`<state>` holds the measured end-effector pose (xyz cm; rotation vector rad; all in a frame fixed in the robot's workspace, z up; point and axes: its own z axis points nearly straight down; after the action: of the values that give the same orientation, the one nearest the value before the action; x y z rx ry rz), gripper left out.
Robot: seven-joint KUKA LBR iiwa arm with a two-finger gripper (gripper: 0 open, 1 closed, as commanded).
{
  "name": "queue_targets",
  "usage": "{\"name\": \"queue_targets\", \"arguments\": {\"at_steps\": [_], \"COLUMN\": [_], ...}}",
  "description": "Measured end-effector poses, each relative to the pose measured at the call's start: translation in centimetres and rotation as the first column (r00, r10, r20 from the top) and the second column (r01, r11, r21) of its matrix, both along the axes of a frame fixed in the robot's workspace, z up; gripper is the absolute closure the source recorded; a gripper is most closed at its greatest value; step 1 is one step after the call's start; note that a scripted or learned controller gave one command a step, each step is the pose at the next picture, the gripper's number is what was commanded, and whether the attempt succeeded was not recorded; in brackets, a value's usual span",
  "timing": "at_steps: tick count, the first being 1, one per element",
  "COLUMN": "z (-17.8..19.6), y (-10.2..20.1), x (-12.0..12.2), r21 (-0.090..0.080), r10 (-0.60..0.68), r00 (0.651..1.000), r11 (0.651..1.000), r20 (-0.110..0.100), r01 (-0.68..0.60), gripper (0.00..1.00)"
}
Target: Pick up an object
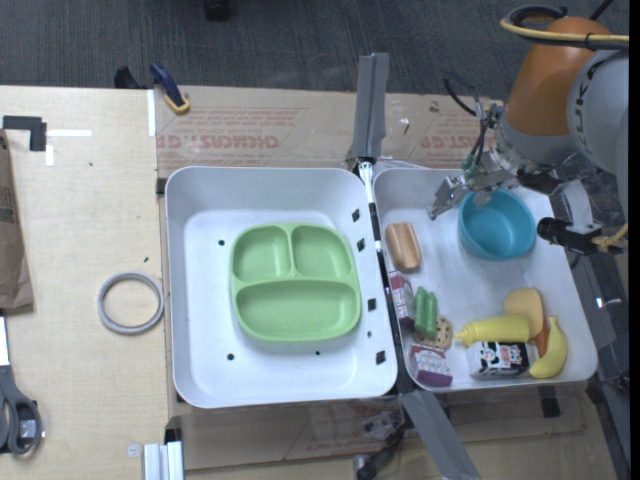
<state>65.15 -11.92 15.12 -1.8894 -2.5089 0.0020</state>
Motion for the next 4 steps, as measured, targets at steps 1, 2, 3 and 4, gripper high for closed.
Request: {"name": "queue_targets", "arguments": {"at_steps": [1,2,3,4], "z": [-5.9,-4.8,4.0,6.4], "y": [-1.2,-1.4,5.0,7.2], "x": [0.8,0.7,0.7,0.7], "r21": [-0.001,-0.003,0.0,-0.001], "r10": [-0.016,-0.016,-0.03,0.025], "r00": [1.0,1.0,1.0,1.0], "r11": [1.0,1.0,1.0,1.0], "r20": [0.002,-0.002,0.0,0.0], "r01": [0.016,0.016,0.03,-0.025], "gripper": [0.0,1.0,1.0,1.0]}}
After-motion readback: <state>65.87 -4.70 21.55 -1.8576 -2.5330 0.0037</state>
